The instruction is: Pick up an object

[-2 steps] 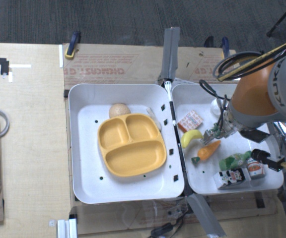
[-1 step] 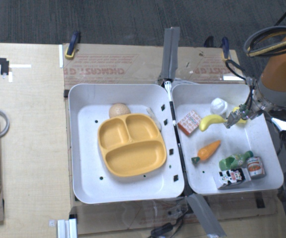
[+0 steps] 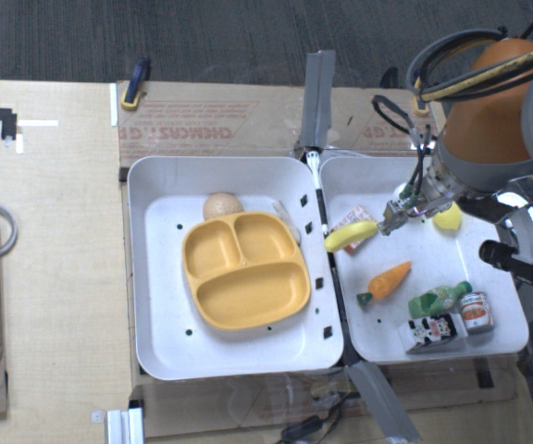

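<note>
At the front of the right bin (image 3: 516, 340), nearest the camera: a black-and-white carton (image 3: 431, 331), touching a small red-labelled can (image 3: 476, 313) on its right, with a green bottle (image 3: 438, 299) lying just behind. Slightly farther back, toward the bin's middle: an orange carrot (image 3: 389, 280), apart from the rest. Across the divider, in the left bin (image 3: 142, 276): a yellow divided plate (image 3: 246, 271), with a pale round ball (image 3: 220, 204) at its far rim. Farther back in the right bin: a yellow banana (image 3: 350, 237) beside the divider, a red-and-white packet (image 3: 350, 218) just behind it, a yellow lemon (image 3: 448, 217) off to the right. Between banana and lemon, low over the bin floor: the claw (image 3: 398, 213), its tip right at the banana's right end. Cannot tell whether wide, narrow or gripping the banana. Beyond both bins, on the bench (image 3: 44, 248): a strip of printed cardboard (image 3: 211, 118).
</note>
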`<state>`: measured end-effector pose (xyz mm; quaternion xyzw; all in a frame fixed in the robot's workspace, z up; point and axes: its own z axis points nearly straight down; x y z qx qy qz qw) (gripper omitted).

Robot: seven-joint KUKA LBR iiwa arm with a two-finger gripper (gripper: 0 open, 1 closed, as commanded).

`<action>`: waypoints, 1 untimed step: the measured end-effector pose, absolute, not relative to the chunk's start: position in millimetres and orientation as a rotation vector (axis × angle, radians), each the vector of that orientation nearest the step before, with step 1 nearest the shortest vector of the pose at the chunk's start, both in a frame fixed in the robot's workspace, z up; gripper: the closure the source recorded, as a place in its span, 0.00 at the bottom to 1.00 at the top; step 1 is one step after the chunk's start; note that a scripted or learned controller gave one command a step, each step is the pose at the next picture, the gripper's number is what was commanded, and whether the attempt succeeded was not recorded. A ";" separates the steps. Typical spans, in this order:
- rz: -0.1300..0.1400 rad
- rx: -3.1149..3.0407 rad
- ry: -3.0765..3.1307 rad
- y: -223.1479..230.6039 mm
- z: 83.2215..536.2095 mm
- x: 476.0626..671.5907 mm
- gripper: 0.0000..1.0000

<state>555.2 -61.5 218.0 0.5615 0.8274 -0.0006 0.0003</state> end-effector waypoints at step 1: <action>-0.002 1.764 2.599 -61.6 218.0 555.2 0.00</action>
